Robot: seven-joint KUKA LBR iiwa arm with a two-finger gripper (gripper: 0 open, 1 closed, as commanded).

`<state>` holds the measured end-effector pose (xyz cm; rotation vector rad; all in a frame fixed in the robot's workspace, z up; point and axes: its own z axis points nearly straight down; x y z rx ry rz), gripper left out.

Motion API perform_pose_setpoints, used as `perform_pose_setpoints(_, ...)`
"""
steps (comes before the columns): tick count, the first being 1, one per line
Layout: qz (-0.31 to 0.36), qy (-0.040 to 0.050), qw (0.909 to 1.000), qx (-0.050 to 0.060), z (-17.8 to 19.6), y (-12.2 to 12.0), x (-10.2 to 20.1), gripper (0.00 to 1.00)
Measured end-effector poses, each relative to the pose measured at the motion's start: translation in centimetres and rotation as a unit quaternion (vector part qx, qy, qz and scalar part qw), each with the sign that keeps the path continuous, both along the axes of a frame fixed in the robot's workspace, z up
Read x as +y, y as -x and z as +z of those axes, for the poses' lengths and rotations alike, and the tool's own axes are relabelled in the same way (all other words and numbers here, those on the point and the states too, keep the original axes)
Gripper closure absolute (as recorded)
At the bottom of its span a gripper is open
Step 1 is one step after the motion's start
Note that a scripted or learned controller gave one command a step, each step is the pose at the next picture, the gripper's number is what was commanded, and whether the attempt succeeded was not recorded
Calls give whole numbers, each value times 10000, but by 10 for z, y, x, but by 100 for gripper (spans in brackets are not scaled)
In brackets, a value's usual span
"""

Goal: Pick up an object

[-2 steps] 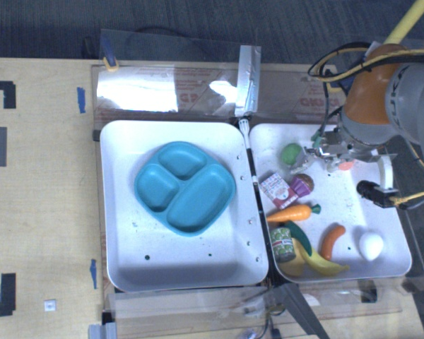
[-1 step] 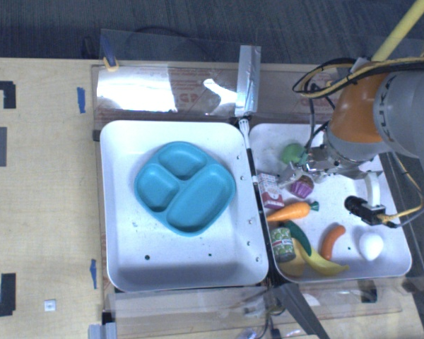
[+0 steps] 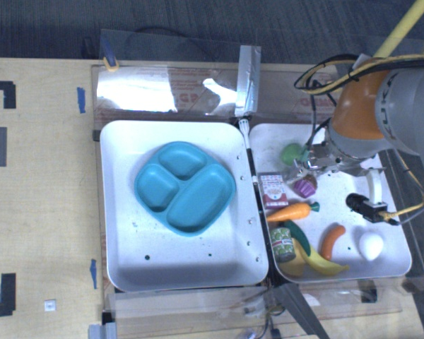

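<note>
Hovering gripper [image 3: 309, 167], perhaps above grape [image 3: 306, 186]

Both shallow white bins [image 3: 120, 210] look like smooth plastic with a soft sheen. The blue three-compartment plate [image 3: 185, 187] is plastic too, more matt than shiny. The light bench top [image 3: 39, 210] reads as pale unfinished wood, kinda dull. The toy food looks like glossy plastic: orange carrot [image 3: 292, 212], yellow banana [image 3: 318, 261], white egg [image 3: 371, 246]. The grey arm housing [image 3: 406, 108] looks like smooth painted metal.
</note>
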<state>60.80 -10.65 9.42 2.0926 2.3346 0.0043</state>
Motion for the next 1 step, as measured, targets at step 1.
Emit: perform_pose_setpoints(1,-238,-18,9997,23,90,19,61,100)
